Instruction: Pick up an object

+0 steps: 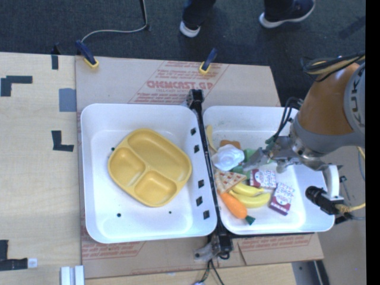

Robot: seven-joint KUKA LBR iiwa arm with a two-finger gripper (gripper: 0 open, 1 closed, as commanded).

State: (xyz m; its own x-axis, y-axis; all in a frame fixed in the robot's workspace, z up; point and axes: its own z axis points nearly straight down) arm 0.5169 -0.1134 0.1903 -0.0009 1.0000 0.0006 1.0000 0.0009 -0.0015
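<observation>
Left of the claw (262, 157), a plain yellow divided plastic tray (149, 167); below the claw, a yellow banana (251, 196) and an orange carrot with green tip (234, 206).

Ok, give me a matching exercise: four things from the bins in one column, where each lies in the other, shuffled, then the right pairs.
Things:
1. yellow tray
2. carrot
3. banana
4. gripper

Places:
A. right bin, near its front edge, beside the divider
B. left bin, roughly in the middle
C. over the right bin, above the pile of items
D. right bin, just beyond the carrot, next to the small red cartons

Pairs: 1-B, 2-A, 3-D, 4-C
</observation>
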